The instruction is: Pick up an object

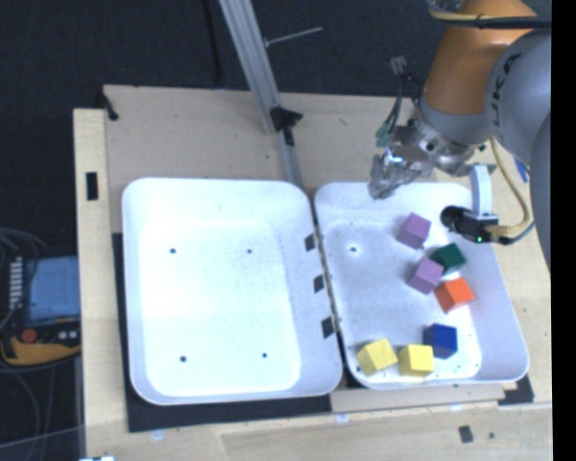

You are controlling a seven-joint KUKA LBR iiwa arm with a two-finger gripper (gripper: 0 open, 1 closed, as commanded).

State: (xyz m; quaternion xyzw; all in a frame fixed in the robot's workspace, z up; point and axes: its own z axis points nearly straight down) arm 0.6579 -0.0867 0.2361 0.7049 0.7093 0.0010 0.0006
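We see the gripper point(384, 182) above the far rim of the shallow white right bin point(365, 286), carrying nothing; whether it is released or clenched we cannot tell. We judge this the approach step: next it must descend over a block, perhaps the nearest small purple cube point(414, 230).

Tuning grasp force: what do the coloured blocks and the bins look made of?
Blocks, e.g. the orange block and blue block: probably painted wood or foam, going by flat solid colour, matte faces and crisp edges; the view can't settle which. Right bin and left bin: likely moulded plastic, smooth white, rounded corners, slight sheen.
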